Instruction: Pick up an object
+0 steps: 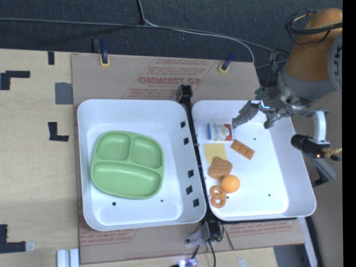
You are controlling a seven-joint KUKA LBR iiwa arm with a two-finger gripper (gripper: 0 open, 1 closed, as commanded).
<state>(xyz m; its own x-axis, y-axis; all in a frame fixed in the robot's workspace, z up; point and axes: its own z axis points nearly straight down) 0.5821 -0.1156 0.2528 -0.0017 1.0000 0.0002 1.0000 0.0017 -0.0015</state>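
My gripper point(257, 118) hangs over the back of the right bin point(278, 166), fingers spread open with nothing between them. Below and left of it lies a small blue, white and red carton point(219, 131). A brown waffle piece point(242, 149) sits in front of the gripper. Further toward the front lie a yellow cheese slice point(214, 151), a tan cookie-like piece point(220, 167), an orange point(230, 183) and a pretzel point(217, 196).
The left bin point(100, 115) holds a green divided plate point(128, 164). A black divider clip strip point(192, 149) runs between the bins. Yellow and blue clamps point(104, 57) hold the cardboard at the back.
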